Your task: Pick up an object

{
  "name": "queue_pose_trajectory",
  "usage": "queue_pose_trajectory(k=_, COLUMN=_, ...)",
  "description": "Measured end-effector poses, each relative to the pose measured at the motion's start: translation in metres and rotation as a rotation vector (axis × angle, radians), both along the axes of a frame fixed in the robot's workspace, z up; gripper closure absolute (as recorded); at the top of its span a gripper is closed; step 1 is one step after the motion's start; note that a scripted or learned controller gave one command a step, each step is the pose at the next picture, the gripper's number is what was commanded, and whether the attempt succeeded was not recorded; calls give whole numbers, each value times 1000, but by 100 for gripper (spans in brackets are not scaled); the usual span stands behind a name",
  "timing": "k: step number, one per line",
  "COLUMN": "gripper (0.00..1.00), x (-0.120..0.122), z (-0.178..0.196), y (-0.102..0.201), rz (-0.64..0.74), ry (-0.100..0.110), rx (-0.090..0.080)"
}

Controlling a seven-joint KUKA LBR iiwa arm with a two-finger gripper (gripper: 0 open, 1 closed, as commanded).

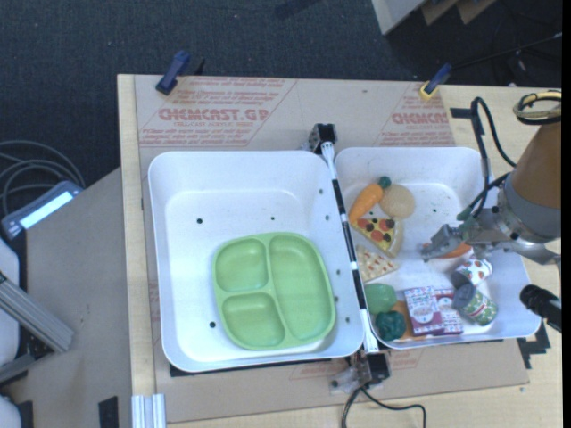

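Glossy green three-compartment tray; tool over small, possibly plastic toys.

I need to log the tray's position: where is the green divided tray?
The green divided tray lies in the left bin, toward its front-right corner.

Two shallow white plastic bins are sitting side by side on the surface: the left bin and the right bin. One light green plastic tray with three compartments is lying in the left bin. In the right bin are lying one orange toy carrot, one beige round piece, one toy pizza slice, one waffle-patterned cracker, two green rounded pieces, one small red-and-white packet and one small printed can.
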State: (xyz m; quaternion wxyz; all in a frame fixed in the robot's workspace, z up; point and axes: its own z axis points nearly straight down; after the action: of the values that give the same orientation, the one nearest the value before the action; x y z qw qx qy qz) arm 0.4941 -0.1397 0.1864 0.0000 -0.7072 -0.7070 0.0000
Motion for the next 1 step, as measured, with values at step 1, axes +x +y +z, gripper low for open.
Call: queue_pose_trajectory(k=1, gripper=0, x=48, z=-85, y=49, rz=0, ry=2, rx=1)
